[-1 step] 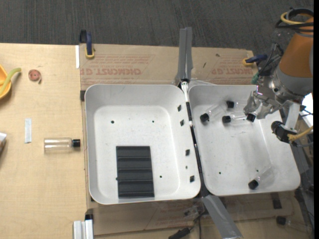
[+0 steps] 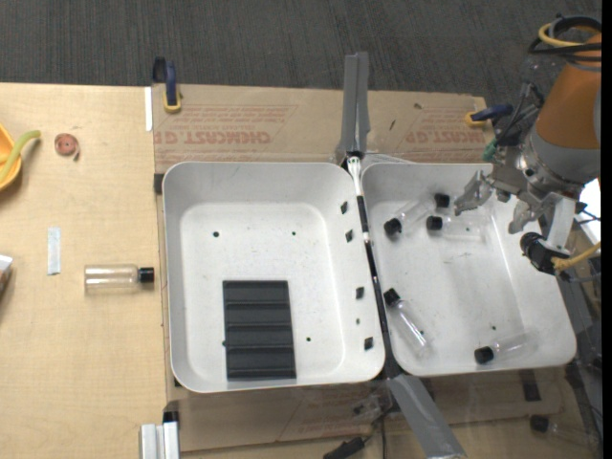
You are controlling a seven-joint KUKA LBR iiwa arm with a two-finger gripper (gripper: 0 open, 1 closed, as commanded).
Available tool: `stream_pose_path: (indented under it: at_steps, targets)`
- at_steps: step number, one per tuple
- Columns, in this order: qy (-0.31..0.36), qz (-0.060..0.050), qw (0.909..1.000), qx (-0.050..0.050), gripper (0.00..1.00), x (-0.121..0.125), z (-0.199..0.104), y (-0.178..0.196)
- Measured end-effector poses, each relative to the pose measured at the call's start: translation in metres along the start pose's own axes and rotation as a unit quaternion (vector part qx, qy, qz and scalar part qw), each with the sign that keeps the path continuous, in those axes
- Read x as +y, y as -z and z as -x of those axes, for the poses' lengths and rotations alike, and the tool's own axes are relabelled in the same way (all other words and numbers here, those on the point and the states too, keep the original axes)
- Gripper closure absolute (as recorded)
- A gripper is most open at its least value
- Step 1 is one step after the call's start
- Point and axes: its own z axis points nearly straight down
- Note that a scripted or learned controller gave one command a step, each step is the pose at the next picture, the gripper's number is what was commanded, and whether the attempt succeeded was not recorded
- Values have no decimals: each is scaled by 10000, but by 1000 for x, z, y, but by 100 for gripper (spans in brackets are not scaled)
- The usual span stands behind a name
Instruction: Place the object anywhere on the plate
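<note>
A black ribbed plate (image 2: 258,330) lies flat in the left bin (image 2: 191,208), near its front wall. Several small clear bottles with black caps lie scattered in the right bin (image 2: 545,323): one at the far left (image 2: 403,220), one beside it (image 2: 449,225), one at the near left (image 2: 405,319) and one at the front (image 2: 499,349). My gripper (image 2: 497,207) hangs over the far right part of the right bin, above the bottles. Its fingers (image 2: 470,197) stand apart with nothing between them.
Another clear bottle (image 2: 118,275) lies on the wooden bench left of the bins. A yellow object (image 2: 11,156) and a small pink disc (image 2: 65,144) sit at the far left. A grey post (image 2: 356,103) rises between the bins at the back.
</note>
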Motion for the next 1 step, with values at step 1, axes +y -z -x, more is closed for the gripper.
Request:
stream_pose_path:
  at_steps: [1]
  targets:
    - [-553,5,9985,2,0,73,16,-12]
